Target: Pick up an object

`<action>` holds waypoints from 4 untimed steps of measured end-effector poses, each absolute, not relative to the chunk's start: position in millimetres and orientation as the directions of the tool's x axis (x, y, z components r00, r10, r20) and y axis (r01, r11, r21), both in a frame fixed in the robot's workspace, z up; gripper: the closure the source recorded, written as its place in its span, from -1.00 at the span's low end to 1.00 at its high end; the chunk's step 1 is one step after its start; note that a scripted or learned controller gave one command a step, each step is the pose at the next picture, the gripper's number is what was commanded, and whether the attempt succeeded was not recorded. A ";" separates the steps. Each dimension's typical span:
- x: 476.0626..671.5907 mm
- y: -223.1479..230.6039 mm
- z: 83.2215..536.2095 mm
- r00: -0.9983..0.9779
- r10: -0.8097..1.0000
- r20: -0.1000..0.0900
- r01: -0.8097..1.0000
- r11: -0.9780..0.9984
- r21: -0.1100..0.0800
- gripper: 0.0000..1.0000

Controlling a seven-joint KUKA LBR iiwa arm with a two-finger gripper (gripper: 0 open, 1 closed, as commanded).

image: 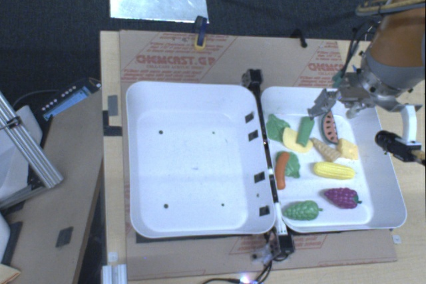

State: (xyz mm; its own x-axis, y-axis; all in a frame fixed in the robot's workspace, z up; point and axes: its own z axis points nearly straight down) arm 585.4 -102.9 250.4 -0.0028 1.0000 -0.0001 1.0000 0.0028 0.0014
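We find the gripper (324, 105) hovering above the right bin (386, 199), at twelve o'clock of the watermelon slice (329, 126); finger state indeterminate. Approach step, apparently; next comes descent onto one toy.

We identify a robotics lab: white bins (193, 163) on a cardboard-lined tabletop (173, 56), aluminium framing (26, 149), cabling, dark carpet (53, 10).
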 end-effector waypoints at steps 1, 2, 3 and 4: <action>601.6 -44.7 180.4 -0.009 1.000 0.002 1.000 0.009 -0.003 -1.00; 613.2 31.8 184.9 -0.010 1.000 0.002 1.000 0.010 0.003 -1.00; 579.1 93.6 184.0 -0.011 1.000 0.003 1.000 0.011 -0.002 -1.00; 607.0 171.4 79.4 -0.011 1.000 0.002 1.000 0.011 0.000 -1.00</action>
State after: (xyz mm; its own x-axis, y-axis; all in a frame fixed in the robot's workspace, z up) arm 607.0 171.4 79.4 -0.0106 0.9999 0.0024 0.9999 0.0106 0.0004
